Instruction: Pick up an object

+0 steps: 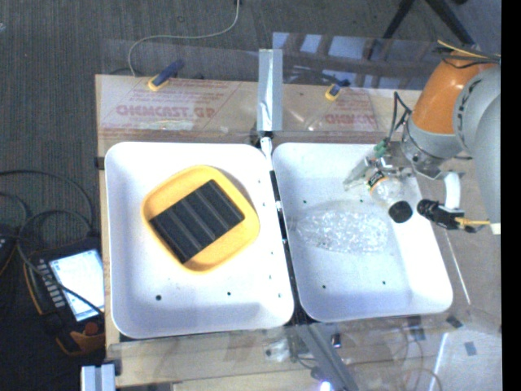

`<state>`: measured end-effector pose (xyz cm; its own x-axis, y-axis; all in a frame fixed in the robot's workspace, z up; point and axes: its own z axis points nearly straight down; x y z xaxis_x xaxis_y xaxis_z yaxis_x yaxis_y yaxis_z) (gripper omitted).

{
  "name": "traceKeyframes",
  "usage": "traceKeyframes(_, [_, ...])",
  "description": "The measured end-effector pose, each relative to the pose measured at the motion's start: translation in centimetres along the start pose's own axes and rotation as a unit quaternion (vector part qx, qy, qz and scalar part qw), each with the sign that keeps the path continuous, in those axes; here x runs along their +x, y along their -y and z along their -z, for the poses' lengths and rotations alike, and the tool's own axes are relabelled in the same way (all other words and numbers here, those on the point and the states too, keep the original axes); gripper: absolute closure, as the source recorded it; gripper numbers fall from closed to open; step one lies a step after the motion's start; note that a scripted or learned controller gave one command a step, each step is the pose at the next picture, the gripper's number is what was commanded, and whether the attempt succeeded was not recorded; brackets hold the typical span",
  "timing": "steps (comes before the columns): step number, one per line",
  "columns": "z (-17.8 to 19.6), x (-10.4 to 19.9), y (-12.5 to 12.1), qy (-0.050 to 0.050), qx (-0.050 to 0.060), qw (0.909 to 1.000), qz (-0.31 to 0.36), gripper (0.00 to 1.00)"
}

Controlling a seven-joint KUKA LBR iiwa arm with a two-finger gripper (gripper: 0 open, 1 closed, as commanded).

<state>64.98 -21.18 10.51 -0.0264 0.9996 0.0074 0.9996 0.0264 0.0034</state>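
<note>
You can read "CHEMCAST GP" on the counter (195, 111) sheet behind the bins (122, 243); carpet surrounds it. The pincer's (376, 172) opening you cannot tell.

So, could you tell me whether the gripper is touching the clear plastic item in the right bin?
Apart: the camera view shows bare white bin floor between the gripper and the clear plastic item.

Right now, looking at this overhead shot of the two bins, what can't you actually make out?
- Gripper, camera view: too small and cluttered to tell how the fingers stand or whether they hold anything.
- Clear crinkled object in the right bin: transparent against white, so its outline and identity are unclear.
- Arm: cut off by the right edge.
- Yellow object with the dark ribbed top in the left bin: underside hidden.
</note>
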Motion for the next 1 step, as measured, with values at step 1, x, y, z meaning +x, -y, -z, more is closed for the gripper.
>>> traceKeyframes(1, [8.42, 8.43, -2.12, 0.004, 0.002, 0.9988, -0.05, 1.0])
